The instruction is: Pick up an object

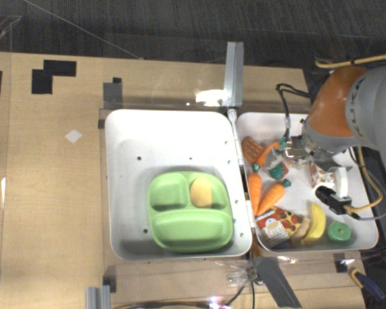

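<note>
The gripper (289, 148) is seen low over the far part of the right bin (367, 240), reaching in from the right; whether its jaws are wide or narrow cannot be told, since the wrist hides them, and nothing can be made out between them. Just beside the gripper, toward the divider, a small orange carrot (267, 152) is seen lying tilted, its long axis running from near left to far right. A brown ridged piece (251, 149) is touched by it on the left. A small teal item (278, 170) is seen just in front of the gripper.

Two more carrots are counted nearer the front: one (253, 187) lies lengthwise along the divider, pointing toward the near edge, and the other (271, 197) is slanted, its thick end toward the right. Three carrots are thus counted in all. At the near wall a red printed packet (278, 226), one yellow banana (317, 221) and one green ring (338, 232) are found side by side.

In the left bin (135, 147) a single green divided tray (190, 212) is set, and one yellow round fruit (201, 192) is held in its upper right compartment.
</note>
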Robot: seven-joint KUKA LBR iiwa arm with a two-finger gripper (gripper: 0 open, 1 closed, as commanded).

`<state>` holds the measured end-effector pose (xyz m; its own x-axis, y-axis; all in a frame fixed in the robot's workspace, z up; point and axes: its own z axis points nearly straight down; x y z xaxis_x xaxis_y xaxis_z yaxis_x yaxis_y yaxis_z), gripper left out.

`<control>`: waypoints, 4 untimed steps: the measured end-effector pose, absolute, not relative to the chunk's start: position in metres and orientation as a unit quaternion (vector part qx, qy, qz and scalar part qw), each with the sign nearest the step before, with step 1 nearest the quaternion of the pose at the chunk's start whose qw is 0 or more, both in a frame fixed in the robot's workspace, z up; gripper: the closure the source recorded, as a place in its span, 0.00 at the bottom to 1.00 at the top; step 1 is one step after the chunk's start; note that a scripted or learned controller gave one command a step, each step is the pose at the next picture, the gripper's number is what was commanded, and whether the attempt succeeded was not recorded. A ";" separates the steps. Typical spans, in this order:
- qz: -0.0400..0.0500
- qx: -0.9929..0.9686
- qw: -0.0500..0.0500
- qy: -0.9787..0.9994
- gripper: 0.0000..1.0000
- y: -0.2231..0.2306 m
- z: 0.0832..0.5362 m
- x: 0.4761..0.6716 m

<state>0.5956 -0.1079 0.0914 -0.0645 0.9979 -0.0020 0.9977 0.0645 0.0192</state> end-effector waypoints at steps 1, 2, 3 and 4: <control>0.009 0.682 0.008 0.731 1.00 -0.105 0.103 0.598; 0.005 0.764 0.006 0.645 1.00 -0.087 0.092 0.614; 0.005 0.764 0.006 0.645 0.00 -0.087 0.091 0.614; 0.008 0.761 0.007 0.648 1.00 -0.083 0.103 0.618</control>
